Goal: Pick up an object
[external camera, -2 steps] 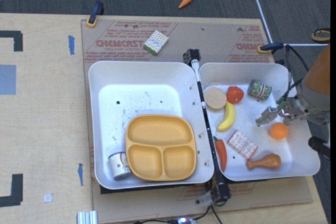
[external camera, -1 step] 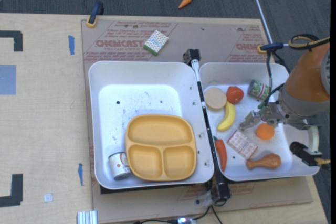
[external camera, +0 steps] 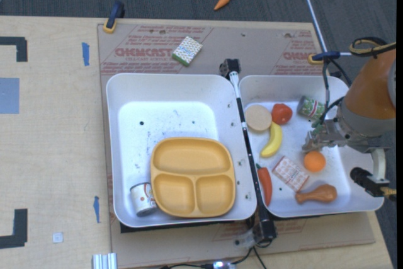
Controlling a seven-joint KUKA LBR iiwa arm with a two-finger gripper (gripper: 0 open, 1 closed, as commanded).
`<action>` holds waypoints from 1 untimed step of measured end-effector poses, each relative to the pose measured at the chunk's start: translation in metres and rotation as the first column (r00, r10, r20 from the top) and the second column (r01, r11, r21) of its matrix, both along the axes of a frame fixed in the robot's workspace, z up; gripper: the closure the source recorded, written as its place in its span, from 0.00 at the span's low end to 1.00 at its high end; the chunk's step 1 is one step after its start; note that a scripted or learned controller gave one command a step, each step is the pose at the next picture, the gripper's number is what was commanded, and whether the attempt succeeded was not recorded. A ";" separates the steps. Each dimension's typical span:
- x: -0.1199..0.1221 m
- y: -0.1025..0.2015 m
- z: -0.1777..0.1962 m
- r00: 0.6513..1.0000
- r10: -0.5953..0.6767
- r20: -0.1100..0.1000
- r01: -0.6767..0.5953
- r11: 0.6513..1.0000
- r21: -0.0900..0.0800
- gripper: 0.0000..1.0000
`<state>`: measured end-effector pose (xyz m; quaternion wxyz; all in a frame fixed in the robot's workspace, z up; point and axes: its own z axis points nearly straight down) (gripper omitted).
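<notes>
The gripper (external camera: 313,140) hangs low in the right bin (external camera: 352,203), just above and beside the orange (external camera: 314,162). Whether its fingers are apart or together cannot be told at this angle; nothing is visible between them.

The orange lies between the banana (external camera: 272,140) and the bin's right wall, near the drumstick (external camera: 317,194) and the small packet (external camera: 290,173). It appears to be a toy fruit: probably light, rigid and smooth. Being round, it is likely to roll or slip from an off-centre grip. Grasp it across its widest part, with the fingers descending on opposite sides.
</notes>
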<state>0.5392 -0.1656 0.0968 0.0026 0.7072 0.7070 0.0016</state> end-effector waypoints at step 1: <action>0.000 0.000 0.000 1.000 0.000 0.000 0.000 1.000 0.000 0.00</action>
